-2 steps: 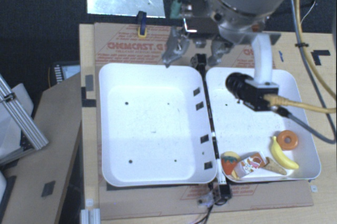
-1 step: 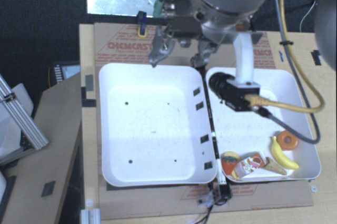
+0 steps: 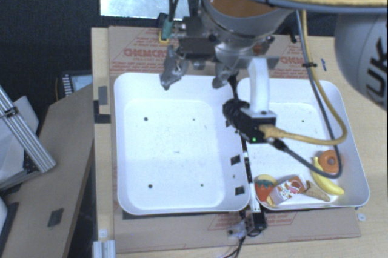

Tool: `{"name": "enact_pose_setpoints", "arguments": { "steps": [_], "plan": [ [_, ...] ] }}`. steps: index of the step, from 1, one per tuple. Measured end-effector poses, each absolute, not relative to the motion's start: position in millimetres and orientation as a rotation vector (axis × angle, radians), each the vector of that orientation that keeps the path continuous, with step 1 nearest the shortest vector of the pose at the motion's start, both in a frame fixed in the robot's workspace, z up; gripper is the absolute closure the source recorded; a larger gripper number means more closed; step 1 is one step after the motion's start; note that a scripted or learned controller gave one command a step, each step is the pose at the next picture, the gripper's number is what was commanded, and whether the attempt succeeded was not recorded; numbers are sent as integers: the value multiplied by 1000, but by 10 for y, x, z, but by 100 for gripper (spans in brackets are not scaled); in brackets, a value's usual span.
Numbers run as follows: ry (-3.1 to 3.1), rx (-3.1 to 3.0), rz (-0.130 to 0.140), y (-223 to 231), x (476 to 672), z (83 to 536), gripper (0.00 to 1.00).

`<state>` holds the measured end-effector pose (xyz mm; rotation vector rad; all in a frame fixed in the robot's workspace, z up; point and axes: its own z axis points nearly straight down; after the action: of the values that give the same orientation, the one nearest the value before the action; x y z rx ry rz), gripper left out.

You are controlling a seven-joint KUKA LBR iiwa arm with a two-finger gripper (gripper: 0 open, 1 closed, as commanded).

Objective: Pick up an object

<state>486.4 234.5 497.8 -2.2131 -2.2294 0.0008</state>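
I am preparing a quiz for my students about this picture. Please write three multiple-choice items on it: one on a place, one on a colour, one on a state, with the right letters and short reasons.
1. Where do the small objects lie?
A. Near corner of the right bin
B. Middle of the left bin
C. On the cardboard outside the bins

2. What colour is the long curved fruit?
A. Green
B. Yellow
C. Blue

3. What is between the gripper's fingers?
A. A banana
B. A box
C. Nothing

Answers:
1 A: the objects cluster in the right bin near its front edge.
2 B: the banana is yellow.
3 C: the gripper hangs open above the left bin, fingers apart, nothing between.
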Motion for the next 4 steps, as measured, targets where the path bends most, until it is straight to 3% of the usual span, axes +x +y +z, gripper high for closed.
{"name": "enact_pose_setpoints", "arguments": {
  "steps": [1,2,3,4],
  "plan": [
    [-2230,-2214,-6,2342,4869,5110,100],
    [-2217,-2227,1,1729,5278,4837,100],
    [-2221,-2226,-3,1301,5518,4812,100],
    [-2220,-2228,-1,918,6121,4651,100]
  ]
}}
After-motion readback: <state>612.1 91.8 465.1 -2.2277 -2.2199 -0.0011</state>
